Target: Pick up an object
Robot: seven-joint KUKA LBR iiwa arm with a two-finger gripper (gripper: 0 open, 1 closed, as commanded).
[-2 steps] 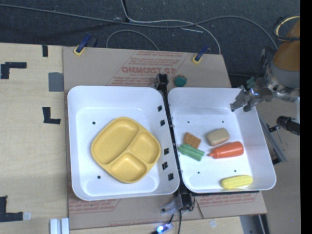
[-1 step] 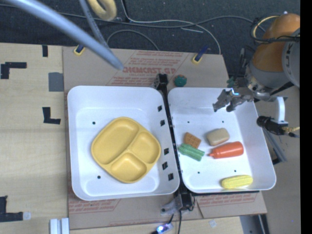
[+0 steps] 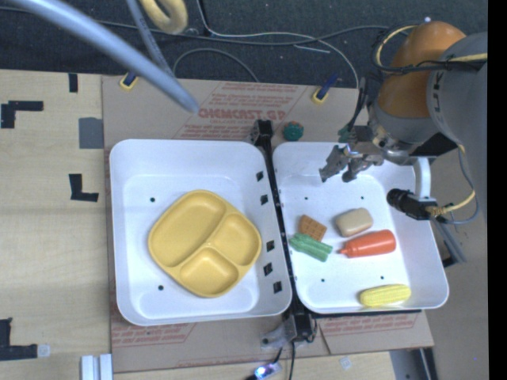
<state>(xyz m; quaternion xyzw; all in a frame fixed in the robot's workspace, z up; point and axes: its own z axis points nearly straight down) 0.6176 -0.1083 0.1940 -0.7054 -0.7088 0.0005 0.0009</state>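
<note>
The gripper (image 3: 339, 170) hangs at upper right with fingers apart, holding nothing. Lower it squarely over the beige block (image 3: 353, 222), then close.

Yellow divided plate (image 3: 204, 242) in left white bin (image 3: 127, 212), small teal knob (image 3: 294, 131) on cardboard sheet (image 3: 238, 105) near worktop's far edge, black cables (image 3: 238, 34) beyond.

arm: enters from right — wrist bent down | end effector (image 3: 339, 171): fingers spread, nothing between
</note>
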